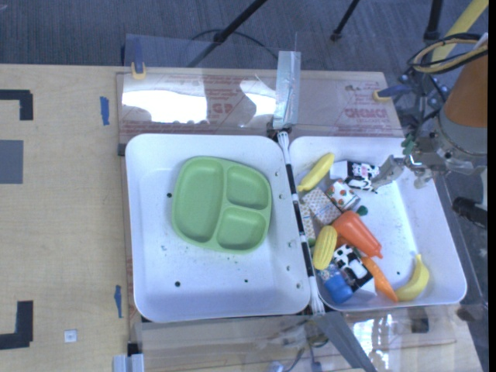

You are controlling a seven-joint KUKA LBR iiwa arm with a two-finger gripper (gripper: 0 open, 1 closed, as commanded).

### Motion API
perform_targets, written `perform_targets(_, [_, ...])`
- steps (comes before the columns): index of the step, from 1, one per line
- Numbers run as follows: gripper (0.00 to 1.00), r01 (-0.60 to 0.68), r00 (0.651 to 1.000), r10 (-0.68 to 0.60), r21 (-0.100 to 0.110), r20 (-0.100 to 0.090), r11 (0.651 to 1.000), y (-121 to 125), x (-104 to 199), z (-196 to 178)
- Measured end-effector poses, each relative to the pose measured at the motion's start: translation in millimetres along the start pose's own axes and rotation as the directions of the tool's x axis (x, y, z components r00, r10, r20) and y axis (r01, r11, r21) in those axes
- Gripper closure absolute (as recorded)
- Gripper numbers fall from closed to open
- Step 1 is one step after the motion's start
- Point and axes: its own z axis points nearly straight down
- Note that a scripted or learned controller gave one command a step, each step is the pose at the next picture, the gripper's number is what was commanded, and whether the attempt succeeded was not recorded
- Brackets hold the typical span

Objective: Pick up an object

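Gripper (385, 173) at right bin (434, 208) rim, near cow toy (360, 173); grip state unclear, can't tell; nothing lifted; pick pending.

Two bins sat side by side on the bench (62, 208). In the left bin (147, 270) a divided plate (221, 204) lay near the middle. The right bin (446, 277) held a heap along its left wall: a banana (316, 172) at the back, a carrot (358, 233) mid-way, another banana (415, 278) by the front right corner
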Motion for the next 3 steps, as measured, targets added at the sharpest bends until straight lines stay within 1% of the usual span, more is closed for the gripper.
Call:
perform_targets(1, [0.00, -0.096, 0.995, 0.096, -0.019, 0.003, 0.995, -24, 63, 85])
perform_targets(2, [0.00, -0.156, 0.988, 0.156, -0.002, 0.002, 0.988, -26, 91, 1])
perform_targets(3, [0.00, 0.043, 0.999, -0.043, -0.019, 0.000, 0.999, -46, 63, 82])
